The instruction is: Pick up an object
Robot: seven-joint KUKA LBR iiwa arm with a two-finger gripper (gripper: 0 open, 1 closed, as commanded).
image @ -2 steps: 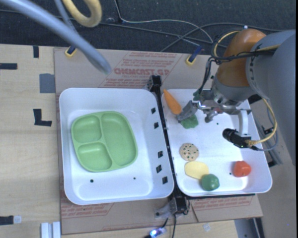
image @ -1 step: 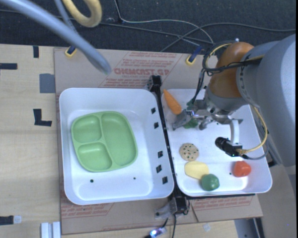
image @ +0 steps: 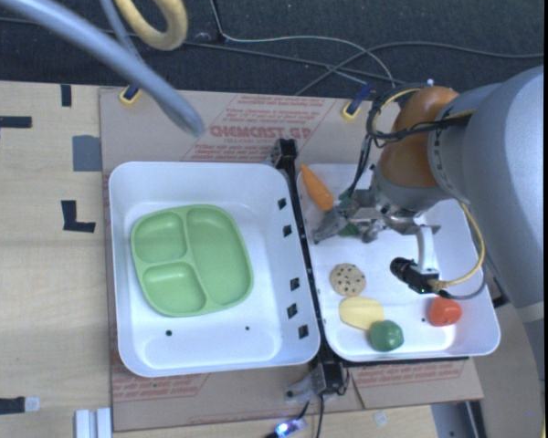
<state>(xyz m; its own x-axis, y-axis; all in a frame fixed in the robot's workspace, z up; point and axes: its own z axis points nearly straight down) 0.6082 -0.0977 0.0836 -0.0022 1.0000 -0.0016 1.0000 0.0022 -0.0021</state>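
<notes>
My gripper (image: 340, 224) hangs over the upper left part of the right bin (image: 475, 340), its metal fingers spread and nothing between them. An orange carrot-like piece (image: 316, 190) lies just up and left of the fingertips, near the bin's left wall. Below the gripper lie a brown spotted cookie (image: 347, 279), a yellow lump (image: 360, 312) and a green ball (image: 385, 336). A red-orange tomato-like piece (image: 444, 312) rests at the lower right of the bin.
The left bin (image: 128, 336) holds a green divided plate (image: 192, 259). A black clip-studded divider (image: 297, 245) separates the two bins. The grey arm with its orange band (image: 420, 135) covers the right bin's upper right, with a cable and black connector (image: 411, 274) hanging beside it.
</notes>
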